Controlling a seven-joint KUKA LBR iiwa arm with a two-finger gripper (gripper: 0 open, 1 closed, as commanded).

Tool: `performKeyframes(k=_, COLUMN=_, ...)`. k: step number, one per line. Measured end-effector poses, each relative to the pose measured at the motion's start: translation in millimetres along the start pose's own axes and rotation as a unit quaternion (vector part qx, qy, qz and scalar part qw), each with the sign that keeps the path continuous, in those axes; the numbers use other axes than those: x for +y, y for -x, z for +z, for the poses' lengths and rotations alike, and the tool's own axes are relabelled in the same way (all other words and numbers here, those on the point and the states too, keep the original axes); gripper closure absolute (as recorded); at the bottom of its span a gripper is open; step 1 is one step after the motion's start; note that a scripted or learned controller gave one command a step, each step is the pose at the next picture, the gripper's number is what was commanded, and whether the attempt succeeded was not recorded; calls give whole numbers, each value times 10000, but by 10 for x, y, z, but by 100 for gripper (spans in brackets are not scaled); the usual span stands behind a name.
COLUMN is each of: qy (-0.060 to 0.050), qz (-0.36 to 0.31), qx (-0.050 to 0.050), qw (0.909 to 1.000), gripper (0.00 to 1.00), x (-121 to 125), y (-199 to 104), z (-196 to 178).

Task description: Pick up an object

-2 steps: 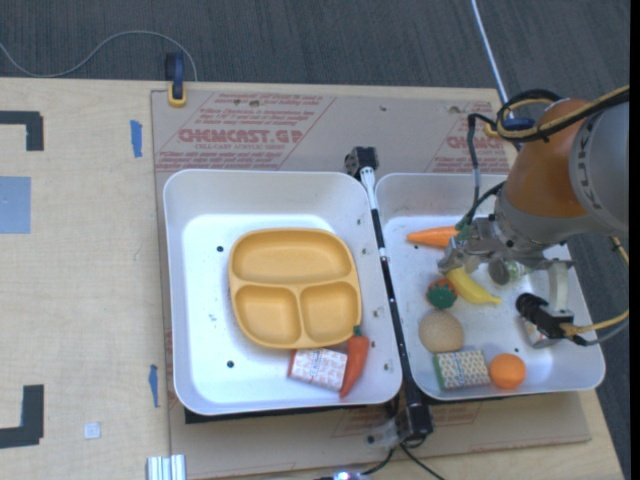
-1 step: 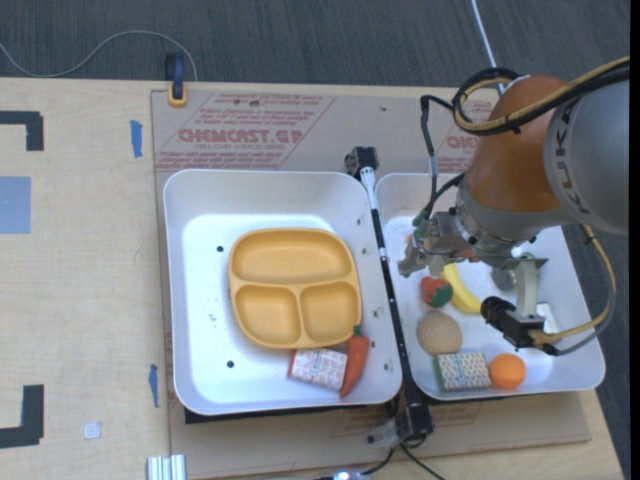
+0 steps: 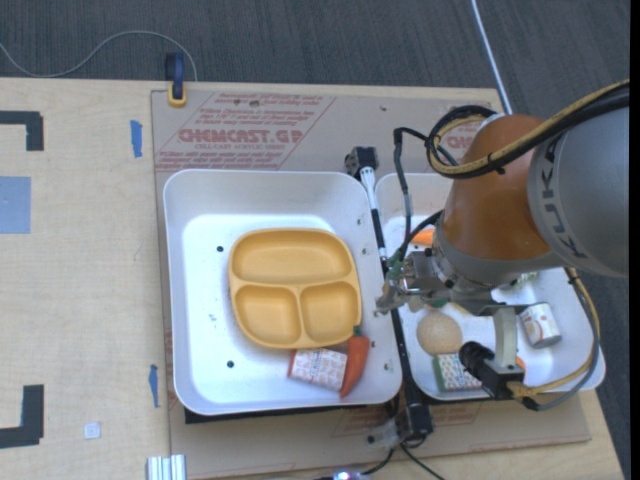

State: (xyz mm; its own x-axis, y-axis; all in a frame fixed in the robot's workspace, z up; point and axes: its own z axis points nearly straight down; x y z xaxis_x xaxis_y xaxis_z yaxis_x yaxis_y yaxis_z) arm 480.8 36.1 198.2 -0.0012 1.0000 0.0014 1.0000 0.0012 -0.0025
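Over right bin [image 3: 585,363], arm's gripper [image 3: 400,290] sits low by an egg [image 3: 437,332]; fingers' state can't tell. Left bin [image 3: 195,268]: yellow tray [image 3: 295,286], carrot [image 3: 353,362].

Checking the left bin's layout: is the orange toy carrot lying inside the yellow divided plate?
No, the orange toy carrot lies on the white bin floor beside the yellow divided plate, at its lower right corner.
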Motion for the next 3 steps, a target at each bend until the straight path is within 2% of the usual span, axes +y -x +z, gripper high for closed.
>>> performKeyframes(k=1, qy=-4, qz=10, qx=-1, qw=10000, gripper=100, x=24, y=445, z=137)
performKeyframes(k=2, qy=6, qz=15, qx=-5, qw=10000, gripper=100, x=-18, y=1104, z=134)
performKeyframes(k=3, qy=28, qz=-2, qx=-3, qw=10000, gripper=100, x=-4, y=339, z=61)
